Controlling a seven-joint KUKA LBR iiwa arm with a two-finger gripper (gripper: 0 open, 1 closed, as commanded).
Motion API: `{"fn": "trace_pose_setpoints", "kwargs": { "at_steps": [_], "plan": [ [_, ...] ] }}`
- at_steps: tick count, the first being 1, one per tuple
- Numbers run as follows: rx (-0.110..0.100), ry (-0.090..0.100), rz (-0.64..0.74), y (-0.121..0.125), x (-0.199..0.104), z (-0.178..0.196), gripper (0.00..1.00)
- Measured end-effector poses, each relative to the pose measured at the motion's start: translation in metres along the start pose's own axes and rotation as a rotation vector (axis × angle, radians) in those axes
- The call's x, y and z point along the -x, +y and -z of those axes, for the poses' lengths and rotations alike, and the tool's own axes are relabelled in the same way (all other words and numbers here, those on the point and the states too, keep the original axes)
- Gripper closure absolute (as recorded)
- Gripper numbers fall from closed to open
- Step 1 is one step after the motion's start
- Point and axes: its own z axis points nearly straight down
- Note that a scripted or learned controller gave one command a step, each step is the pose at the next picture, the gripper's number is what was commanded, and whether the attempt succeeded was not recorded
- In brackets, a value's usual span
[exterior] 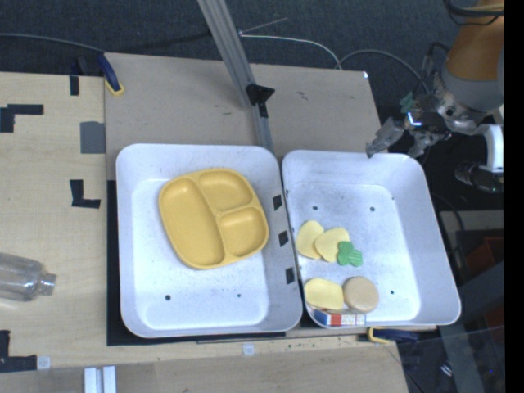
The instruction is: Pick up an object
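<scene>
Objects for picking are lying in the right bin (409, 219), gathered in its lower left part, toward the lower middle of the frame. Two pale yellow pieces (321, 242) are being observed side by side, touching or overlapping, with a small green piece (350, 255) resting against the right one. Below them, near the bin's lower wall, a further yellow piece (324, 294) is sitting just beside a round tan piece (360, 293), and a red, white and blue item (337, 318) is lying along the lower edge, partly hidden under them.

The left bin (143, 219) is being occupied by a yellow divided plate (213, 217) with three compartments, placed in its upper half and turned at an angle.

The pincer (399, 135) is being held at the upper right of the frame, above the upper right rim of the right bin, well apart from the objects. Nothing is seen between its fingers; two dark tips are appearing spread somewhat apart, so it is being recorded as open and holding nothing. The arm (475, 56), grey with an orange part, is entering from the right edge.

On the tabletop (49, 219), a clear plastic bottle (23, 278) is lying on its side at the lower left. A grey metal bar (225, 35) is running slantwise from the top middle down toward the gap between the bins.
</scene>
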Motion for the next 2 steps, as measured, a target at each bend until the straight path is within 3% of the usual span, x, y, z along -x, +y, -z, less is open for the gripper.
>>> {"fn": "trace_pose_setpoints", "kwargs": {
  "at_steps": [1, 2],
  "plan": [
    [0.0, 0.0, 0.001, 0.0, -0.001, 0.01, 1.0],
    [-0.001, 0.004, 0.006, 0.027, -0.07, -0.015, 1.0]
  ]
}}
